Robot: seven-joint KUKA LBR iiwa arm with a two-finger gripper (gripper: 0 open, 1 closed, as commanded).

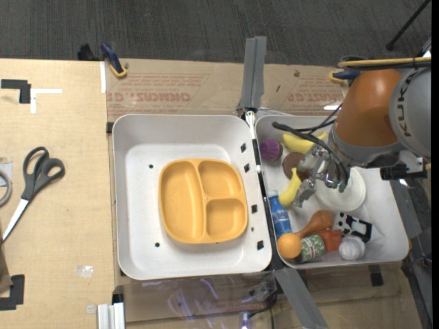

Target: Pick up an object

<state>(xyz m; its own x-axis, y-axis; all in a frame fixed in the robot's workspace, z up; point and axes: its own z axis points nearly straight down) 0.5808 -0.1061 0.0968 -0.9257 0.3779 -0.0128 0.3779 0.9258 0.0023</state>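
Claw (317, 177), grip state unclear, hovers at right over the banana (292, 188); reaching step; next, descend and close.

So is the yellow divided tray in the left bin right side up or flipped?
Right side up: the yellow divided tray lies flat in the left bin, its three compartments facing the camera.

The right bin (391, 252) was crowded: bananas (296, 142), a blue tube (280, 214), an orange (289, 246) and a bottle (317, 245) lay close together. The left bin (130, 184) held a yellow tray (203, 201), with bare floor around it.
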